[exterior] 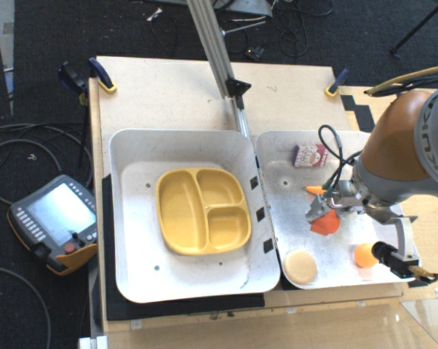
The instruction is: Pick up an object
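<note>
Lowest in the frame, and so nearest the camera, a pale round disc (301,267) lies against the front rim of the right bin (277,171), with an orange ball (364,256) to its right near the bin's lower right corner. Between and a little above them sits a red object (325,223), directly under the gripper (322,208); the gripper's tips come down right at its top edge, but whether they are spread or closed on it cannot be told from this angle. A small orange carrot-like piece (314,190) lies just upper left of the gripper, apart from it. Toward the bin's back edge rests a small pink-and-white carton (310,155); it carries print, too small to read.

Open white floor runs along the left side of the right bin, from the back rim down to the disc, and around the carton. The arm (401,151) covers the bin's right side.

Filling the centre of the left bin (132,195) is a yellow divided tray (203,211), with bare floor all around it, widest along the left and front walls. The two bins touch along their shared edge in mid-frame.

At the lower left of the frame, off the bench, a handheld control pendant (53,224) lies on the dark floor; its screen is unreadable.
</note>
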